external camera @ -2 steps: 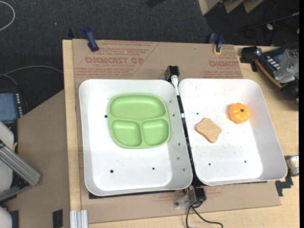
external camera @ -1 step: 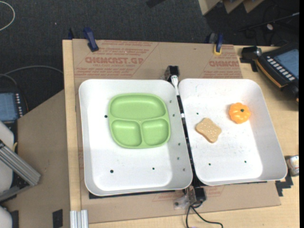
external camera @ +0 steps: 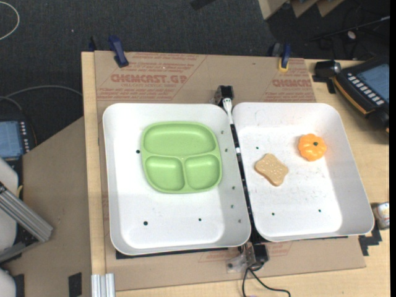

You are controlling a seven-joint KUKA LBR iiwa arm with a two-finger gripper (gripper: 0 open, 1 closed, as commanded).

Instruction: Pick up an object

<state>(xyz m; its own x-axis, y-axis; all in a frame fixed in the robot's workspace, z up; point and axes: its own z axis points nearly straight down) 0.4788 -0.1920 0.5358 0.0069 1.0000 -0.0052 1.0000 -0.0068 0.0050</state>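
So the biggest thing here is the brown board (external camera: pixel 185 73) under everything, extending out past the green plate (external camera: pixel 181 156) on all sides. The left bin (external camera: pixel 124 184) is the one the green plate sits in, toward its upper middle. The right bin (external camera: pixel 334 190) butts up against it, right of the plate. The plate itself has three compartments, one long and two small. Well right of the plate, in the right bin, lies a tan biscuit (external camera: pixel 271 169), and further right and a bit higher, a small orange pumpkin (external camera: pixel 312 147), the two near each other but not touching.
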